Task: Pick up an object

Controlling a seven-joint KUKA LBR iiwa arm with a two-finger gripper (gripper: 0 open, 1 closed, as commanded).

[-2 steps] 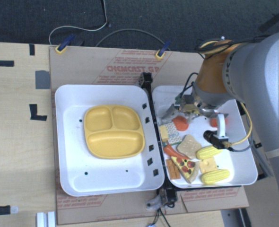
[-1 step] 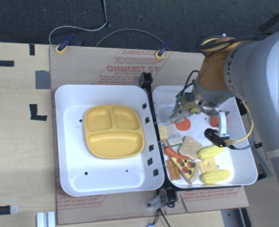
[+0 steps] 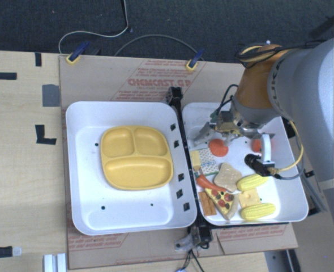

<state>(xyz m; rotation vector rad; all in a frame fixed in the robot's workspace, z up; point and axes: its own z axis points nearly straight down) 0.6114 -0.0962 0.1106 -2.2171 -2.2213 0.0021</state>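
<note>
The arm (image 3: 280,89) is reaching in from the right, bending down over the right bin (image 3: 294,211), its gripper (image 3: 204,134) hanging near the bin's upper left corner; whether anything is gripped, I cannot tell. Just beside it a red tomato slice (image 3: 218,148) is lying. Two corn cobs (image 3: 252,181) are sitting by the lower right corner. One yellow divided plate (image 3: 136,157) is occupying the left bin (image 3: 82,208).

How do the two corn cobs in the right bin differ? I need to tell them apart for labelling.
The upper corn cob lies nearer the bin's middle, tilted up to the right, beside the bread slice. The lower corn cob lies closer to the front wall, nearly level, and looks slightly longer. Both are yellow, lying flat, untouched.
</note>
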